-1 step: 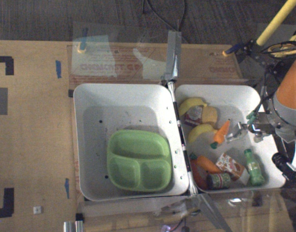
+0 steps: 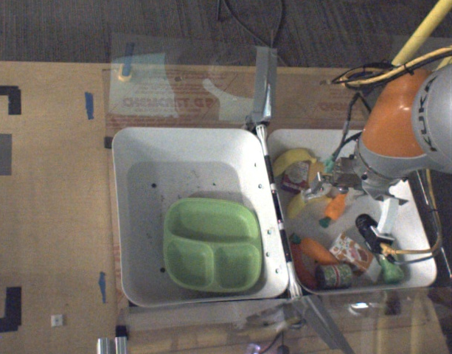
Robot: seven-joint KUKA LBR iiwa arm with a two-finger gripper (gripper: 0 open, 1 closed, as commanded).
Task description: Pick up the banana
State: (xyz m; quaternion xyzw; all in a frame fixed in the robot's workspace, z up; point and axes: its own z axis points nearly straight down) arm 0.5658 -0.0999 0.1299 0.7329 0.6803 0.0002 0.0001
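The yellow banana (image 2: 293,158) lies curved in the far left corner of the right bin (image 2: 421,268), and a second yellow patch (image 2: 298,207) shows below it against the bin's left wall. A dark red item (image 2: 296,177) sits between the two. My gripper (image 2: 323,186) hangs low over the bin just right of the banana, between it and a small orange carrot (image 2: 335,207). The wrist hides part of what lies beneath it.
The left bin (image 2: 137,161) holds a green divided plate (image 2: 211,245) at its near side. Along the right bin's near edge lie another carrot (image 2: 318,251), a red item (image 2: 302,268), a can (image 2: 335,275), a small printed box (image 2: 351,249) and a green piece (image 2: 391,272).
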